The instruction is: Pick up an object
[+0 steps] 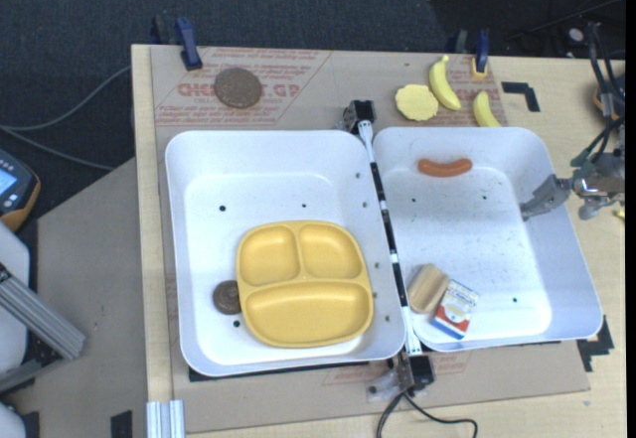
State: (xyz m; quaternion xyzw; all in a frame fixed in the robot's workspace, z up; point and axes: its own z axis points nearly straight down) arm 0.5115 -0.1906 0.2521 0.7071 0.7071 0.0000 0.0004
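Note:
In the right bin (556,257) an orange-red sausage (444,167) lies near the far wall. A tan bread piece (427,287) and a small white, red and blue carton (454,310) rest at the near left corner. My gripper (568,202) hangs over the right bin's right rim, well away from all three. It is open, one grey finger (543,197) reaching over the bin floor, and nothing sits between the fingers. In the left bin (199,178) a yellow divided plate (303,282) lies with a small brown disc (228,298) at its left edge.
On the bench behind the bins lie a brown round disc (238,87), a yellow wavy chip (416,102) and two toy bananas (446,83) (485,109). A black clip (359,114) joins the bins at the far side. Cables hang at the right edge.

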